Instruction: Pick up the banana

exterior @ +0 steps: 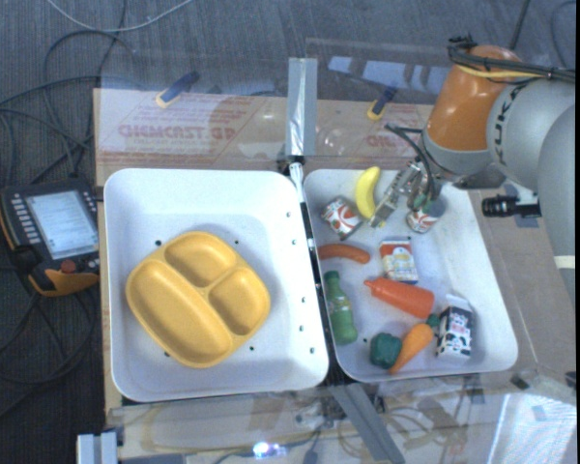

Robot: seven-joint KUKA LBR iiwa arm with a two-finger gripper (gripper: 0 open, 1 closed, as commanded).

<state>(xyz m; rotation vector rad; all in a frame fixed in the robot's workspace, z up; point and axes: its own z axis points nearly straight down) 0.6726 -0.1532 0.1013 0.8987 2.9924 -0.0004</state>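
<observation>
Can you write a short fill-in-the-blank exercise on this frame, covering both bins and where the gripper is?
1. The yellow three-compartment plastic tray lies in the ___ white bin.
2. The two-finger gripper is just right of the curved yellow ___.
3. The green plastic bottle lies in the ___ white bin.
4. The small milk carton with black patches sits at the right bin's near-___ corner.

Missing words: left; banana; right; right

2 bins sit side by side. The left bin (126, 356) holds a divided tray (198, 298) at its centre. In the right bin (493, 346), the banana (367, 191) lies at 11 o'clock, a can (341, 217) just beside it at 8 o'clock, the gripper (398, 194) at its 3 o'clock.
</observation>
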